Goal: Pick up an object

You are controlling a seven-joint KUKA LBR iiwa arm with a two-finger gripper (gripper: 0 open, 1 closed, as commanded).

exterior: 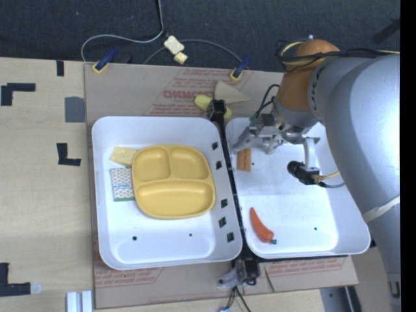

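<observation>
My gripper (250, 140) hangs low over the far left corner of the right bin (325, 236), close to the divider between the bins. A small brown block (244, 160) lies right under and in front of the gripper, touching or nearly touching it; I cannot tell which. An orange carrot (261, 226) lies near the front left of the same bin, well apart from the gripper. The grey arm with its orange band (300, 83) covers the bin's far right side.
The left bin (117, 239) holds a yellow divided plate (173, 181), a pale yellow piece (122, 155) and a small checkered pad (121, 183) at its left. A yellow item (203, 101) and cardboard scrap lie behind the bins. A black cabled part (303, 170) hangs off the wrist.
</observation>
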